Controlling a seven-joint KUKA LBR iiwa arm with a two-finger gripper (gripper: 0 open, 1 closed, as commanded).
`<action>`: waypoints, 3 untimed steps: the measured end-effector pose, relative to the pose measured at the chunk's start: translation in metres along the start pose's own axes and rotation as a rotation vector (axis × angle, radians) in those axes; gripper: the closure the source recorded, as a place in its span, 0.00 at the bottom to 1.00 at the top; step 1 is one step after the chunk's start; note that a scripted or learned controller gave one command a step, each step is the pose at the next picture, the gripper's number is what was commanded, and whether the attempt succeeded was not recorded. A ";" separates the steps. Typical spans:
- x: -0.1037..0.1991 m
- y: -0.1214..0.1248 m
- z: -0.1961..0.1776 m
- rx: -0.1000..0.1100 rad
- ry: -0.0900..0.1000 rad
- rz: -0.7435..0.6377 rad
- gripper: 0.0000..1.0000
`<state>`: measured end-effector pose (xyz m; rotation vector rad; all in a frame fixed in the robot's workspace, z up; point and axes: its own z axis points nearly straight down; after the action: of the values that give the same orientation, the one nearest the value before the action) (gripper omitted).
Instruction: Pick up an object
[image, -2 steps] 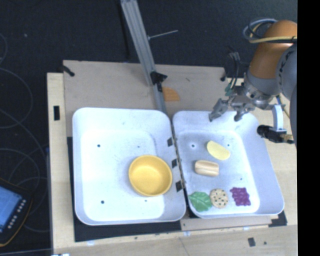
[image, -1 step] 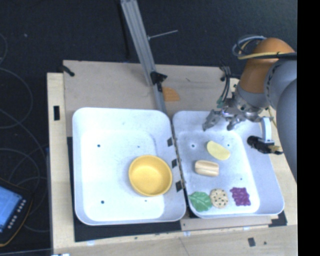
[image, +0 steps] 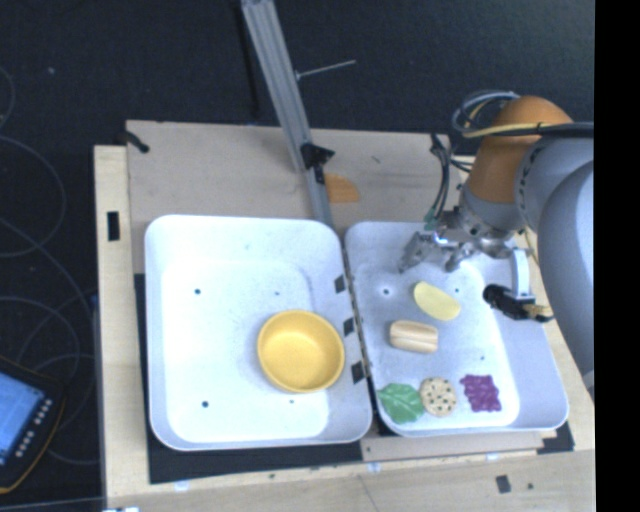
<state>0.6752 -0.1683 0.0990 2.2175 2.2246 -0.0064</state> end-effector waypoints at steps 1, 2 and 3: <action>-0.001 0.002 -0.015 -0.007 -0.004 -0.002 1.00; 0.006 -0.003 -0.069 -0.009 0.003 -0.002 1.00; -0.001 -0.004 -0.133 -0.011 0.001 0.002 1.00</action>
<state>0.6713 -0.1692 0.2324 2.2144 2.2171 0.0071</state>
